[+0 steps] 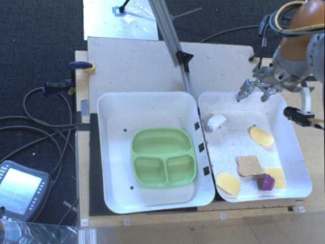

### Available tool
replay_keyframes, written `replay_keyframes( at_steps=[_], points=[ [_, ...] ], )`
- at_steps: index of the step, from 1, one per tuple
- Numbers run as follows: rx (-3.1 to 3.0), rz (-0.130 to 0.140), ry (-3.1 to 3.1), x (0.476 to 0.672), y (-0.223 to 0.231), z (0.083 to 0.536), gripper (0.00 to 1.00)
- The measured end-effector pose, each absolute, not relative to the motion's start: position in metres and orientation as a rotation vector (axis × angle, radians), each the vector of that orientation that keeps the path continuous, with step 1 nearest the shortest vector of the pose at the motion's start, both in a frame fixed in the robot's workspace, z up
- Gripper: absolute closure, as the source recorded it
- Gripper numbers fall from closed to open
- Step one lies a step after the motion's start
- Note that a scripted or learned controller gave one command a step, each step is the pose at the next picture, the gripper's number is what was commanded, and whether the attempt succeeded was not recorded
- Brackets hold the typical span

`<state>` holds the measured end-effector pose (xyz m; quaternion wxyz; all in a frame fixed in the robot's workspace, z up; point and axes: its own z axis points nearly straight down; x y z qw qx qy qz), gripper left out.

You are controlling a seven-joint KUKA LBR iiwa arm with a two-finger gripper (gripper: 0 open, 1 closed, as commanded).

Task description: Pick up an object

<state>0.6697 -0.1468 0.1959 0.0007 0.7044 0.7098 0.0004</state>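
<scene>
Arm: the grey arm (299,44) is reaching in from the right, its wrist hanging over the far edge of the right bin (292,136).
Gripper: the gripper (255,93) is hovering above the bin's back rim with its two fingers spread apart and nothing between them, so it is grasping nothing.
Why there: it is probably sitting high and released because it is staging for a descent; no object lies directly under it, so a sideways shift toward the near side looks necessary first.
Right bin contents: it is holding all the loose items. A small white block (215,121) is lying near the divider at the far left corner. A yellow oval (261,136) is lying toward the right wall. A tan bread slice (249,165) is lying near the front, with a purple piece (265,182) just beside it and overlapping a flat yellow square (278,177). A second yellow oval (228,184) is sitting at the front left corner.
Left bin contents: the left bin (114,136) is holding a green divided plate (163,156), lying flat near the middle, its three compartments bare.
Task target: any item counts; the white block and the far yellow oval are lying nearest the gripper, both well apart from their neighbours, so they are looking like the easiest picks.
Risk: the flat yellow pieces are offering little height for the fingers to close on.
</scene>
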Motion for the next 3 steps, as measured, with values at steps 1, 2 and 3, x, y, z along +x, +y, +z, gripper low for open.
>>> replay_keyframes(
  at_steps=[1,2,3],
  points=[
    [2.211,0.000,2.229,0.670,-0.147,0.196,0.00],
    [2.218,-0.004,2.228,0.664,-0.145,0.135,0.00],
    [2.215,-0.003,2.229,0.664,-0.145,0.088,0.00]
  ],
)
